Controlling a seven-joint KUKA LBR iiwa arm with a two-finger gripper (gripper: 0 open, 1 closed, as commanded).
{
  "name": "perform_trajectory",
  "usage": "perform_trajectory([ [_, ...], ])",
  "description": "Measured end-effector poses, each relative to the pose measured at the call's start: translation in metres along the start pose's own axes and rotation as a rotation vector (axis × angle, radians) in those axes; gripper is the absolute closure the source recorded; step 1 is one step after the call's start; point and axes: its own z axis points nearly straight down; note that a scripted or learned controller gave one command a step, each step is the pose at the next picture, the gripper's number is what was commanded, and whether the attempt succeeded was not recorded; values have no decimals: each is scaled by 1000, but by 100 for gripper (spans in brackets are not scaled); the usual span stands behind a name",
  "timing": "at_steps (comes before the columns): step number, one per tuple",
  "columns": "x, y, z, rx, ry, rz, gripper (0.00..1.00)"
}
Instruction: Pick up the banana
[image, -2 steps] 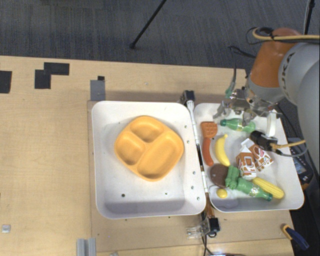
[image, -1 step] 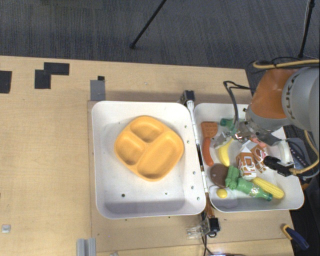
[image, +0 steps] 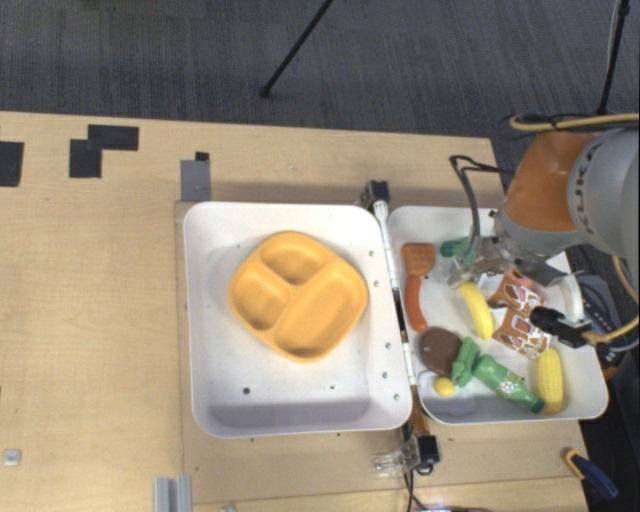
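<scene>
The small yellow plastic banana (image: 476, 309) lies in the right white bin (image: 590, 400), just right of a long orange-red sausage (image: 414, 302) and above a green bottle (image: 497, 377). The claw (image: 478, 262) hovers just above the banana's top end; its state cannot be told.

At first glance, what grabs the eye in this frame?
The big yellow-orange divided plate sits alone in the left bin. The right bin is crowded with toy food, the banana near its middle and a corn cob at its right. The gripper hangs just above the banana.
</scene>
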Motion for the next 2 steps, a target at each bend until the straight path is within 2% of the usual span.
perform_trajectory([
  [1,33,-20,10,2,1,77,100],
  [2,123,-92,-88,9,5,127,100],
])
